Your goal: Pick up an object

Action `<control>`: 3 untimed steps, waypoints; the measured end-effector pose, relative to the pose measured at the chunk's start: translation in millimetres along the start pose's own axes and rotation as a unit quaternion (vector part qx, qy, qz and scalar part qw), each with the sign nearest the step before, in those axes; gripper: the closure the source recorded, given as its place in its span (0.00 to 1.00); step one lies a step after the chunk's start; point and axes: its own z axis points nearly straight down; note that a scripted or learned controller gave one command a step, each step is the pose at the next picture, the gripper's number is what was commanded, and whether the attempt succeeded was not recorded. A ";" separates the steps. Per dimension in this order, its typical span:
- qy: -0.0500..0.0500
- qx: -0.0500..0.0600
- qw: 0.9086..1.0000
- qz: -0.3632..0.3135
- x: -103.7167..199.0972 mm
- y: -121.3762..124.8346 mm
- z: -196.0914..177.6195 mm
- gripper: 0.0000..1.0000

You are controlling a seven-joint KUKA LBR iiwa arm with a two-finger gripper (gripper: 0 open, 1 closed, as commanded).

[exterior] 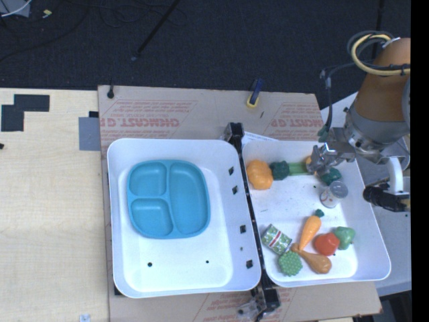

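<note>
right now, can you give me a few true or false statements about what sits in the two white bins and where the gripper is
1. The blue three-compartment plastic plate lies in the left white bin. True.
2. The orange toy carrot lies on the blue plate. False: it lies in the right white bin.
3. The gripper is over the right bin's far side. True.
4. The small green bumpy ball sits in the left bin. False: it sits near the right bin's front edge.
5. The red toy tomato lies close to the carrot. True.

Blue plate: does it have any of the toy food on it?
No, the blue plate lies bare in the left bin, while the carrot and the other toys are in the right bin.
</note>
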 end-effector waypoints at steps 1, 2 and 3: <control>0.001 0.004 1.000 -0.003 49.1 -18.4 13.6 1.00; 0.002 0.003 1.000 -0.003 100.3 -36.5 0.5 1.00; 0.001 0.004 1.000 -0.004 158.0 -55.0 -3.4 1.00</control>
